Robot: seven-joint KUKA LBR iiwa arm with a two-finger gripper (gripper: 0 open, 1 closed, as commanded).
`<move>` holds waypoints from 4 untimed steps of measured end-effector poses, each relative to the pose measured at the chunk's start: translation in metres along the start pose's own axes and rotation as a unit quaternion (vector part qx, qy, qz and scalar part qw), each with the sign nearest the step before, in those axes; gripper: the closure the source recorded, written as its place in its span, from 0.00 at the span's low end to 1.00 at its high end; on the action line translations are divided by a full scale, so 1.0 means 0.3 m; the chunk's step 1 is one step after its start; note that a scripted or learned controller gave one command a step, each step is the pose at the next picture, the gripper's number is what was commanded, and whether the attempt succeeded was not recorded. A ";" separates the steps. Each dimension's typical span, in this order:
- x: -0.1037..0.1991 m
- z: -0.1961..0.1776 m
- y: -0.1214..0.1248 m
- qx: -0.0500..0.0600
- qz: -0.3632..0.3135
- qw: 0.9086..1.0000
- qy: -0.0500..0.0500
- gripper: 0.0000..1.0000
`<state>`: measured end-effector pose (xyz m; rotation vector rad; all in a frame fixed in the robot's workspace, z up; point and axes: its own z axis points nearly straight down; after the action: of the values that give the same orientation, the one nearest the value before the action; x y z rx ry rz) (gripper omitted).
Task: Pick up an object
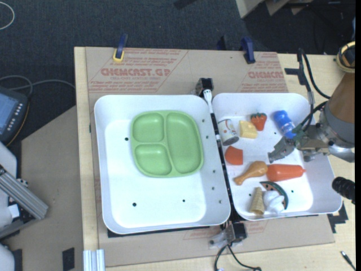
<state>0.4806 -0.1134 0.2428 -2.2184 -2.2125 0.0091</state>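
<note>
Orange carrot (285, 172) | just below fingers (280, 151) | fingers spread, grasping nothing

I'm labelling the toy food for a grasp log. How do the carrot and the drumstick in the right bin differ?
The carrot is orange-red; the drumstick is tan-brown. The carrot is a smooth taper lying nearly level in the view; the drumstick has a fat end narrowing to a thin handle and lies slanted. The carrot sits just below the gripper; the drumstick lies further left, nearer the bin divider. Both are long toy foods lying flat in the right bin.
</note>
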 end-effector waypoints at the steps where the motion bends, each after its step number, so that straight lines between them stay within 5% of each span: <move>1: 0.000 -0.016 0.007 -0.005 -0.001 1.000 -0.001 0.00; 4: -0.013 0.509 -0.032 -0.001 -0.001 1.000 0.000 0.00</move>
<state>0.4695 -0.1169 0.0901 -2.2166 -2.2163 0.0051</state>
